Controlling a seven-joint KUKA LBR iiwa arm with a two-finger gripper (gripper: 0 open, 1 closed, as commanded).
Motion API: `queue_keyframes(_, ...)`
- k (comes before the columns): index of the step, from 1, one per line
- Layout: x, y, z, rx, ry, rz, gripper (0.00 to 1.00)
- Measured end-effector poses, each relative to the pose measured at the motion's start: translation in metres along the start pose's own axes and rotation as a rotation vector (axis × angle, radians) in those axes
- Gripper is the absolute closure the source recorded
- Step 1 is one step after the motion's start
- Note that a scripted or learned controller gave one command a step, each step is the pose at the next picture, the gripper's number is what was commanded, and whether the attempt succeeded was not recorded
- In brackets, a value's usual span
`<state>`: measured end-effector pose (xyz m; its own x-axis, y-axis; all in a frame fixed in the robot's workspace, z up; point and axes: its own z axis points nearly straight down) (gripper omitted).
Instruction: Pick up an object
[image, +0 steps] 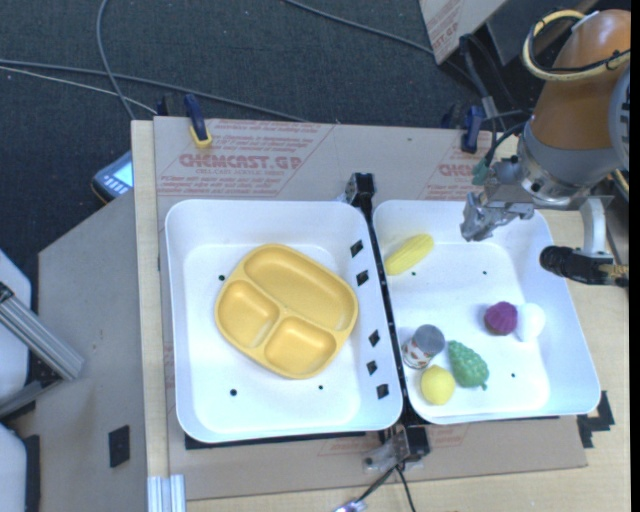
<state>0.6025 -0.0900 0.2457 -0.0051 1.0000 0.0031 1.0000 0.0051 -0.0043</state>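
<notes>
The two-finger gripper (484, 222) is seen over the far edge of the right-hand shallow white bin (560, 392), toward that bin's far right corner, hanging from the grey arm with the orange band (585, 60) that reaches in from the right. Nothing is seen between its fingertips, and whether it is spread or closed cannot be told, since the tips are small and dark against the bin wall. No object is touched by it; bare white floor lies beneath.

The nearest candidate is the elongated yellow corn-like toy (408, 253), laid at a slant near the far left corner of the right bin, close to the dividing edge. A purple rounded toy (501, 318) is placed toward the right edge, with a small white object (530, 320) just beside it. Along the near edge a cluster is found: a small grey tin can (425, 343), a yellow lemon-shaped toy (437, 385) and a green leafy toy (467, 364), all close together, which would probably make a clean grasp harder there. The loose scatter is judged to suit random picking.

In the left-hand white bin (190, 300), a yellow three-compartment plastic plate (287, 310) is laid flat at the centre, well apart from the gripper.
</notes>
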Motion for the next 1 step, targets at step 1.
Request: queue_keyframes(1,0.0565,-0.0219,0.0115,0.001,0.000,0.000,1.00)
